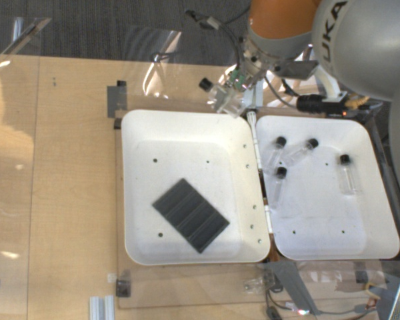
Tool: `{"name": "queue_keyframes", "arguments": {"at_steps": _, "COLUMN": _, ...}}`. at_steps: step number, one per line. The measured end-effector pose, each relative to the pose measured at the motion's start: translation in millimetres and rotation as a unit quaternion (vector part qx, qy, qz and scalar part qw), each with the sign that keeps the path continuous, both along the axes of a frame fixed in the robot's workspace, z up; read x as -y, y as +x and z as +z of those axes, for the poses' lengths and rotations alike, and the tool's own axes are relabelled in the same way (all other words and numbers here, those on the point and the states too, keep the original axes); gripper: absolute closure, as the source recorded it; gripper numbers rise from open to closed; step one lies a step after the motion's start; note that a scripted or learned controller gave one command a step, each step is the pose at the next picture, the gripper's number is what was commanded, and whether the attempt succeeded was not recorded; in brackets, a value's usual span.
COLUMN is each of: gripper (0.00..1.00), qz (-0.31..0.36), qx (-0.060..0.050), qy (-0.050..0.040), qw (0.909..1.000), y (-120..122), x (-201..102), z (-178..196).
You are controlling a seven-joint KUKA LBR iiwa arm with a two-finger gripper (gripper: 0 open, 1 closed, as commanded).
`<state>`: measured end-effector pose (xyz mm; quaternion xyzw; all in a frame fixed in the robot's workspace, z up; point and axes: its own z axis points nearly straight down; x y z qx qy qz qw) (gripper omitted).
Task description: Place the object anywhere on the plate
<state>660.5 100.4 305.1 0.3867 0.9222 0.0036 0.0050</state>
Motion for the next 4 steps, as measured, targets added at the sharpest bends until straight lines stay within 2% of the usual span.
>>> {"name": "queue_keyframes", "arguments": {"at_steps": 1, "gripper": 1.0, "qz": 0.028, "qx": -0.004, "qy": -0.0006, "qw": 0.9996, "y": -39.5, "x": -55.7, "z": -119.5}}
{"name": "queue_keyframes", "arguments": {"at_steps": 2, "gripper": 1.0, "qz": -0.004, "qx": -0.002, "qy": 0.0008, "qw": 1.0, "y": 2.6, "x": -127.2, "z": -60.6}}
{"name": "queue_keyframes", "arguments": {"at_steps": 3, "gripper": 1.0, "qz": -0.002, "qx": 0.001, "qy": 0.0017, "qw": 1.0, "y": 3.7, "x": -128.2, "z": -48.8}}
{"name": "queue_keyframes", "arguments": {"at_steps": 4, "gripper": 1.0, "qz": 0.054, "qx": -0.001, "qy": -0.0006, "qw": 0.9985, "y": 3.8, "x": -115.2, "z": -45.4}}
